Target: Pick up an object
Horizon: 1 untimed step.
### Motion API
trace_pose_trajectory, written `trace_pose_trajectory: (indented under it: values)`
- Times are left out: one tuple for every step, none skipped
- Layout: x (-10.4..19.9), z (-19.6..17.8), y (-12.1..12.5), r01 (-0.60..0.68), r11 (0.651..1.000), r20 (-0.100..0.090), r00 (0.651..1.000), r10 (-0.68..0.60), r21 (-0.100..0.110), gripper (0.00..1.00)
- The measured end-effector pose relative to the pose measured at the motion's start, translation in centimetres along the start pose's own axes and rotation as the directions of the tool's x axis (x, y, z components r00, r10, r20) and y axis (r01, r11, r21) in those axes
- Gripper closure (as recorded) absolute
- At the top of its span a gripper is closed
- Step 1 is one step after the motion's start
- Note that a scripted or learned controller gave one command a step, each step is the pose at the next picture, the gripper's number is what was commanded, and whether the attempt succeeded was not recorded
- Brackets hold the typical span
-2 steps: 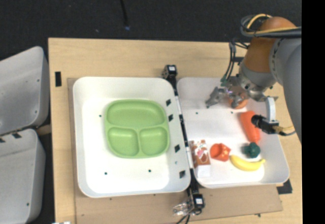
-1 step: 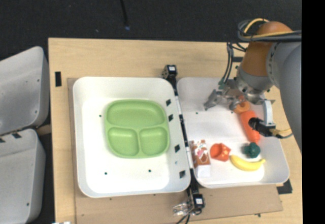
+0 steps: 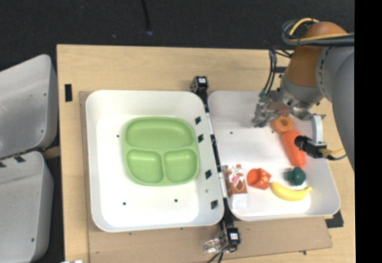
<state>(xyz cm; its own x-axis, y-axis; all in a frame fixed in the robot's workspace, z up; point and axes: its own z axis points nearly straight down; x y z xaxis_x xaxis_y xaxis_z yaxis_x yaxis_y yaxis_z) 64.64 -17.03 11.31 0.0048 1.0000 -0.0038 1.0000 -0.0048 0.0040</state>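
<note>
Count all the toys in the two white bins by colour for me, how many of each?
Green: 2, the divided plate and a small dark green toy
Orange: 2, the carrot and a small piece near the arm
Red: 1
Yellow: 1, the banana
Brown-and-white packet: 1
Total: 7

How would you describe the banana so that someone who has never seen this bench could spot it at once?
Start at the right-hand white bin, the one without the green divided plate. Go to its near right corner, where the banana lies flat. It is the only yellow, curved item, just below a small dark green piece and right of a small red piece.
</note>
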Motion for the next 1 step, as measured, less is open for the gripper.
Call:
trace_pose_trajectory:
  values:
    - [-0.36, -4.63, -0.48, 0.002, 1.000, -0.003, 1.000, -0.002, -0.001, 1.00]
